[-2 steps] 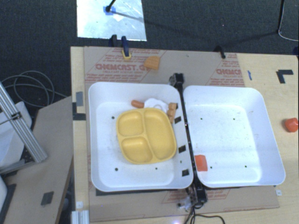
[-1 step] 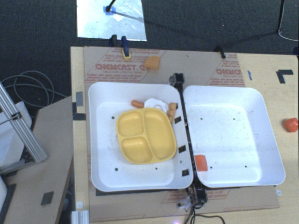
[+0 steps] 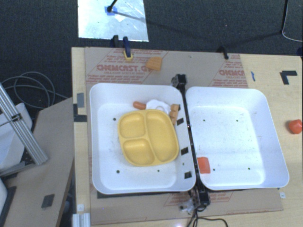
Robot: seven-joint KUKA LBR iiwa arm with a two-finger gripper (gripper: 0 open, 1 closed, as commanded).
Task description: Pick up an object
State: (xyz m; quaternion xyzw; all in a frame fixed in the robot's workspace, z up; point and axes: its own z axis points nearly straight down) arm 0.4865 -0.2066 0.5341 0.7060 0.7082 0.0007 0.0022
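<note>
A yellow divided plate point(image 3: 147, 138) lies in the middle of the left bin point(image 3: 102, 126). Behind it sit a small orange sausage-shaped piece point(image 3: 139, 105), a white cup-like object point(image 3: 157, 106) and a tan block point(image 3: 174, 112) near the bin's right wall. An orange-red block point(image 3: 203, 164) rests at the front left of the right bin point(image 3: 265, 126).
A tan wedge point(image 3: 154, 63) lies on the bench behind the left bin, near a yellow clamp point(image 3: 127, 48). A red-orange object point(image 3: 295, 126) sits on the bench to the right of the right bin. Black clips join the bins along the middle divider point(image 3: 185, 126).
</note>
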